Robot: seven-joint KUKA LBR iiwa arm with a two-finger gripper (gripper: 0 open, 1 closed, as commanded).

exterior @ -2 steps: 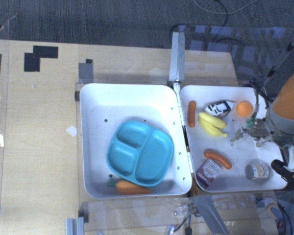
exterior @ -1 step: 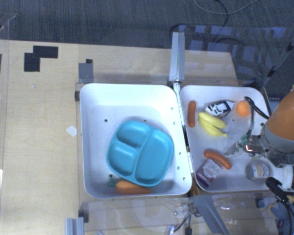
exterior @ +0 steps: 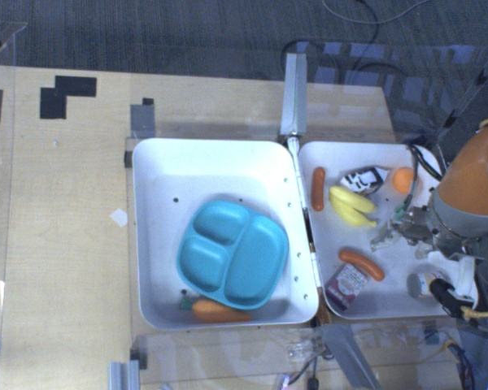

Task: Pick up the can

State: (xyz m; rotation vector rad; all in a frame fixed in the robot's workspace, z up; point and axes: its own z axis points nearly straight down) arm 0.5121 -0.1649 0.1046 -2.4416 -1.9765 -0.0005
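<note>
Dark red crumpled can (exterior: pixel 346 286) lying at the right bin's (exterior: pixel 390 305) front-left corner, untouched.
Gripper (exterior: pixel 393 227) hovering mid-bin near the yellow banana (exterior: pixel 351 205), can't tell spread or pressed together; whole pick left to do.

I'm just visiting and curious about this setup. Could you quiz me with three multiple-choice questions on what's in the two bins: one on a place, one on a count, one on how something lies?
1. Where is the blue tray?
A. left bin
B. right bin
C. on the bench outside the bins

2. How many sausages are in the right bin?
A. one
B. two
C. four

3. How does the can lie?
A. standing upright
B. on its side
C. lifted in the tool

Answers:
1. A, it sits in the left bin.
2. B, one sausage by the divider, another sausage above the can.
3. B, its label side faces up on the bin floor.
</note>
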